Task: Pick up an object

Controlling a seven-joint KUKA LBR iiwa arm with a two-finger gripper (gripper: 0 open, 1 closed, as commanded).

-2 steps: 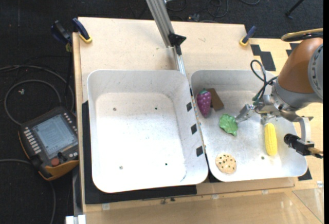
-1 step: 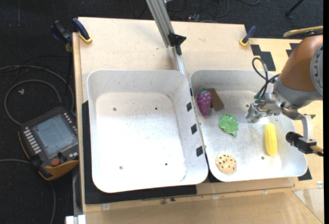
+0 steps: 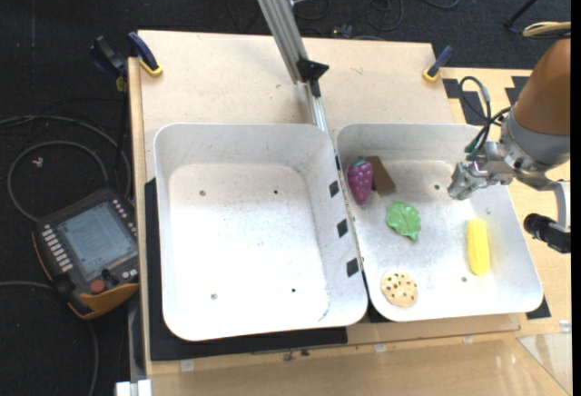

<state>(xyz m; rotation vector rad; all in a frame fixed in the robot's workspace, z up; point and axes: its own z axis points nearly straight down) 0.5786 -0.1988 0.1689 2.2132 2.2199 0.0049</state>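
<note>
Surroundings: dark carpeted floor strewn with black cables; a pale wooden counter point(image 3: 236, 81) with a matte, lightly speckled top carries my two bins.
Left bin point(image 3: 241, 235): shallow white plastic, rounded corners, floor dotted with small dark specks.
Right bin point(image 3: 508, 290): same white plastic, touching the left bin along a shared inner edge marked with black tabs.
Purple grapes point(image 3: 361, 179): lumpy, glossy toy cluster with a green tip, near the inner edge, just beside a small flat brown block point(image 3: 382, 176).
Green leaf point(image 3: 404, 220): crinkled, bright plastic piece near the middle of the right bin.
Yellow piece point(image 3: 477, 245): smooth, elongated, like a corn cob or banana, lying lengthwise toward the bin's right side.
Cookie point(image 3: 398, 288): round, tan, dotted with dark chips, at the near edge.
My arm: grey and orange, entering from the right.
My pincer point(image 3: 461, 181): metallic, over the far right part of the right bin; I cannot tell its state.
Relation: yellow piece sits near, just below my pincer and apart from it; leaf lies to its lower left; grapes well apart.
</note>
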